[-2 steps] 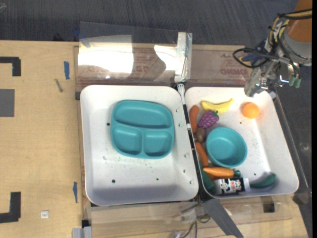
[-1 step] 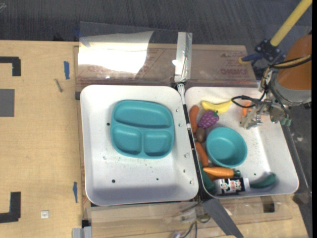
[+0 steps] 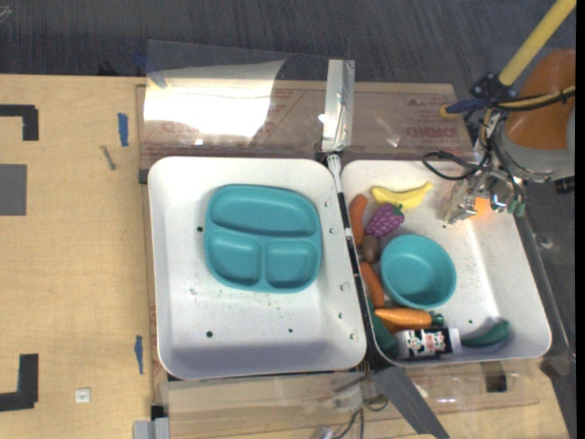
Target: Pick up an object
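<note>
One banana, long axis left-right, beside purple grapes, right bin

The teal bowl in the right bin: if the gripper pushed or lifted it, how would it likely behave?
The teal bowl looks like rigid moulded plastic, so probably stiff and light. Its round, smooth wall may slip between fingers; the rim seems the better hold. Pushed, it would likely slide rather than tip, nudging the carrot and purple grapes touching it.

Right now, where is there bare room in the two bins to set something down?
In the right bin, bare floor lies right of the teal bowl, below the gripper. Its left edge is crowded with toy food. In the left bin, a bare margin rings the teal divided plate.
</note>
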